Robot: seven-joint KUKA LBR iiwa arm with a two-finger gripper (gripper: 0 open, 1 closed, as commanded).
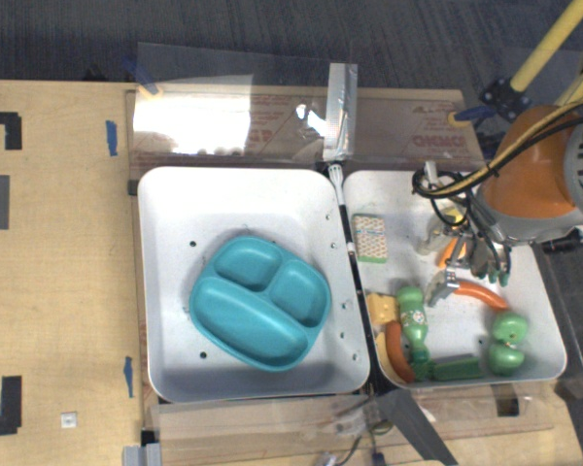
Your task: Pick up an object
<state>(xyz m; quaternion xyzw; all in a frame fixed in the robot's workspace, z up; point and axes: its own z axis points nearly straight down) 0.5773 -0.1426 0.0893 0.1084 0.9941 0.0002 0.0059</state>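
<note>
My gripper (444,285) is down inside the right bin (549,289), below the arm's orange band (532,175). Its tip sits at the left end of an orange carrot-like piece (483,296), touching or just above it; I cannot make out a grasp. Just left of the tip lies a green and white toy (411,315). Two green round fruits (508,331) rest at the bin's front right. A dark green stick (454,367), a reddish-orange piece (397,350) and a yellow piece (380,308) line the front left. A pale patterned rectangle (370,238) lies at the back left.
The left bin (165,260) holds a teal divided plate (261,302). Cables (447,184) loop over the right bin's back edge. A clear plastic sheet (233,115) and a metal bracket (341,105) stand behind the bins. Bare wooden bench (49,289) spreads to the left.
</note>
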